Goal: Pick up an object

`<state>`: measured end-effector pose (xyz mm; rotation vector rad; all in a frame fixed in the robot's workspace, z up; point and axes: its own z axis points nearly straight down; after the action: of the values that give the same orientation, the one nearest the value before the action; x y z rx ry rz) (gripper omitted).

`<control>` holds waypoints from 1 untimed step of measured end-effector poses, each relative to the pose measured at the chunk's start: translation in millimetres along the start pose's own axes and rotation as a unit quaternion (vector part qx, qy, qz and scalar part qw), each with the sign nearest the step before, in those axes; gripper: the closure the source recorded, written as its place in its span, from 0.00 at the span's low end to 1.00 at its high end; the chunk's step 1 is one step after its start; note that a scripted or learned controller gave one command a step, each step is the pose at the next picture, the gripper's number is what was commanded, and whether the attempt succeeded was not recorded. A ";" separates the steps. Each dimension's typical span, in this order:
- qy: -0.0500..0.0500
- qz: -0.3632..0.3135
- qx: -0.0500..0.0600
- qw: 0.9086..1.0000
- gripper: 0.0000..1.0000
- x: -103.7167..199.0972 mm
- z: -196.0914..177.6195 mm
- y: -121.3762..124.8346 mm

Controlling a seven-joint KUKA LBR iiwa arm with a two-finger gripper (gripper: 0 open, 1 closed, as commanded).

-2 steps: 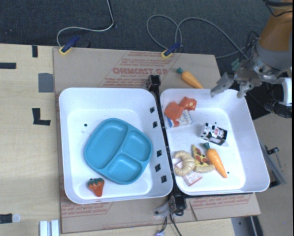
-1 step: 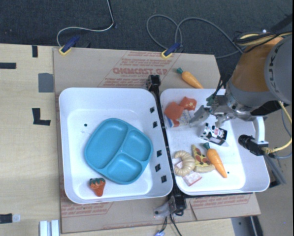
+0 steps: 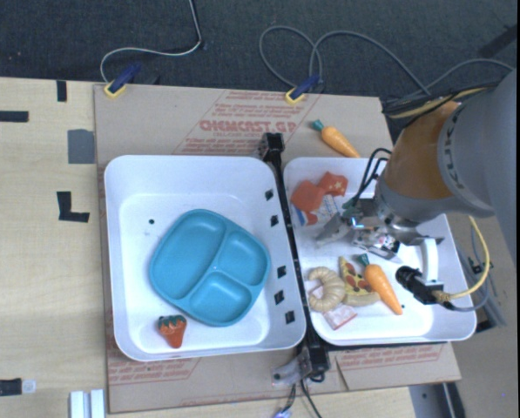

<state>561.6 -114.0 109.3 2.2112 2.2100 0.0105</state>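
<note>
Bench (image 3: 33,233) carries two white bins on cardboard. Right bin (image 3: 455,325) holds the candidates: red packet (image 3: 316,194), carrots (image 3: 383,287), pastry (image 3: 325,287), clustered at frame centre-right. Tool (image 3: 354,225) hangs low beside the packet, presumably positioned for a grasp; its state cannot be judged.

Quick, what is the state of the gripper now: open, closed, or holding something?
Gripper: cannot be told; it sits low in the right bin, beside the red packet.

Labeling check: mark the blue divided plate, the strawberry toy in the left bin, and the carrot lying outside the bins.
Blue divided plastic plate (image 3: 209,266), camera view, centre ridge.
Small red strawberry toy (image 3: 172,329), camera view, red body.
Orange toy carrot outside the bins (image 3: 338,139), camera view, mid-body.
</note>
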 end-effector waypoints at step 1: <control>0.003 -0.002 0.006 1.000 0.00 14.1 25.1 78.0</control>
<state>640.0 -100.1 85.3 2.2171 2.2226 0.0028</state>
